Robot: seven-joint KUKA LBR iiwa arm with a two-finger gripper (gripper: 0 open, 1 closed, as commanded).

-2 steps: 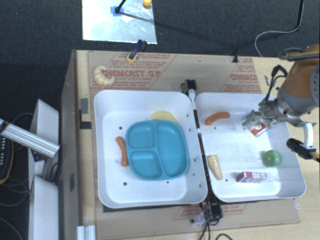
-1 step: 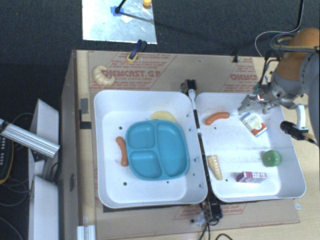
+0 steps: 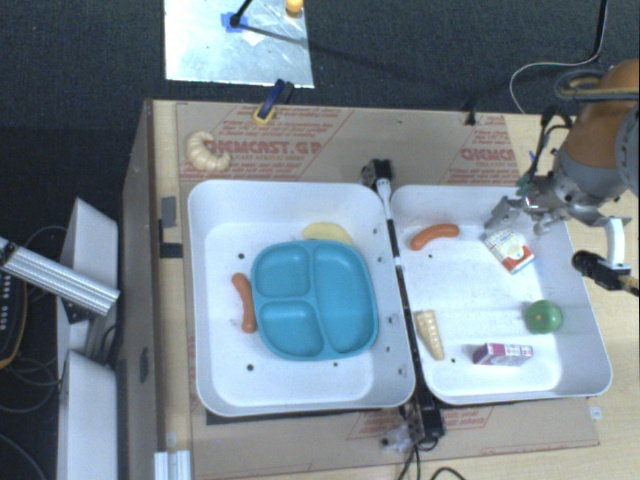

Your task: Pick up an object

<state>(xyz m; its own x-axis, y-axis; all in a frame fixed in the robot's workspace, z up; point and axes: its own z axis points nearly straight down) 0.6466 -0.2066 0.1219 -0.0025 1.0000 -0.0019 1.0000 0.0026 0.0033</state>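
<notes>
Dark speckled carpet floor (image 3: 70, 78) around a cardboard-topped bench (image 3: 420, 133), silvery sheet (image 3: 235, 28) beyond it.

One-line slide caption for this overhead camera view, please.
The arm's hand sits over a small carton in the right bin; a blue divided plate fills the left bin.

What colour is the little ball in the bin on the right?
Green. The ball shows clearly in the camera view, near the right bin's far side.
</notes>
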